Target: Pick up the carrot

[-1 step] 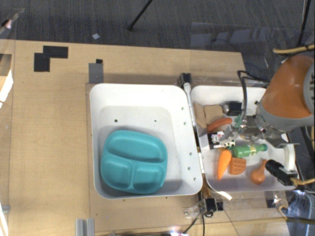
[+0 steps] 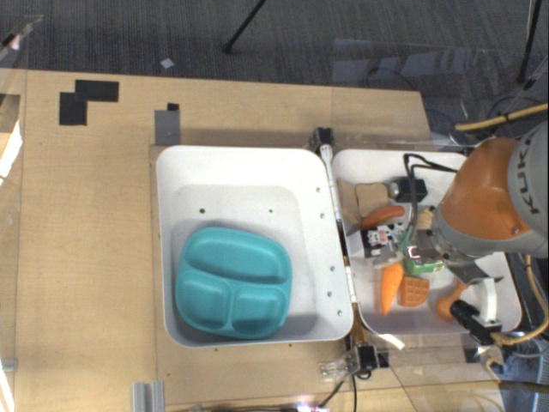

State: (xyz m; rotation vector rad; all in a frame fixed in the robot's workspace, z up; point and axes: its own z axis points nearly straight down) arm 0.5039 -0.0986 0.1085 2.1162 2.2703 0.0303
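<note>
The carrot (image 2: 389, 287) is an orange cone lying in the right bin (image 2: 369, 172), near its front left, with its narrow tip pointing to the front. My gripper (image 2: 405, 245) hangs just above and behind the carrot's thick end, under the grey wrist and the orange band (image 2: 480, 196). From this high angle the wrist hides much of the gripper. Nothing can be seen lifted off the bin floor.
Beside the carrot lie an orange waffle-like piece (image 2: 414, 292), a green piece (image 2: 423, 267) and another orange item (image 2: 448, 304). A red sausage (image 2: 380, 216) and a brown piece (image 2: 371, 196) lie further back. The left bin (image 2: 236, 166) holds a teal divided plate (image 2: 232, 281).
</note>
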